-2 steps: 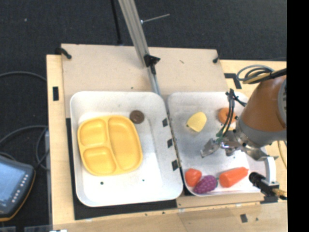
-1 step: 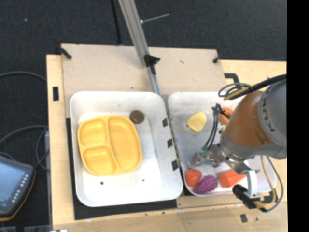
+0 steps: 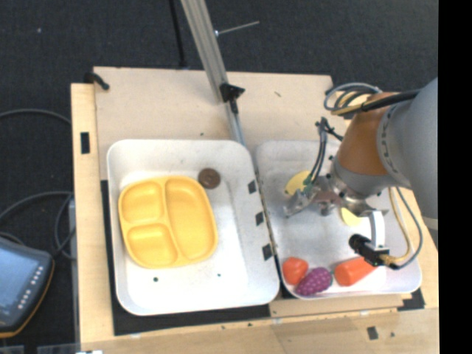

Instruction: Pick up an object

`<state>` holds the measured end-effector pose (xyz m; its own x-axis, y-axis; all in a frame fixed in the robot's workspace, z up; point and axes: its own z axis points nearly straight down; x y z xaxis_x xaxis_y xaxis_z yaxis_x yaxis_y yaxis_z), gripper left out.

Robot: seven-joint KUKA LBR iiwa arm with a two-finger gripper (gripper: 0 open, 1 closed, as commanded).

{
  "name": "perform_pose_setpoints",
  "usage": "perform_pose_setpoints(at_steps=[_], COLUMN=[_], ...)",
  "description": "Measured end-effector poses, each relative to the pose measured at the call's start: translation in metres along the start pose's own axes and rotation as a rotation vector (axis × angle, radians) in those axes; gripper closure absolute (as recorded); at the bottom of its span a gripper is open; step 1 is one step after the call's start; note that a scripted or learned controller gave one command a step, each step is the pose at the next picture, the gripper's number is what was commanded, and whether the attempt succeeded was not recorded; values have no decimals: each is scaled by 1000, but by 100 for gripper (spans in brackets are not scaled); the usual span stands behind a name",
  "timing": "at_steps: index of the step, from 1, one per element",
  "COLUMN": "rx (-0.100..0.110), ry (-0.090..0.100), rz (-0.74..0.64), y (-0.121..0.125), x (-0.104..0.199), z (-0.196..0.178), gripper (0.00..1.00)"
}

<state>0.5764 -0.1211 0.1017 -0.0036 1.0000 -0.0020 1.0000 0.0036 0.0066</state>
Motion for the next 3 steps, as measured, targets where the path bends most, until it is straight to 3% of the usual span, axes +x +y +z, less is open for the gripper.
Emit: perform_pose_setpoints(at_steps=[1,2,3], rx=[12,3,5], ry=[2,4,3], rz=[6,9,8], y=[-82,-78,-72], x=[20,20,17], z=[1,-10,-14], gripper=[0,100,100])
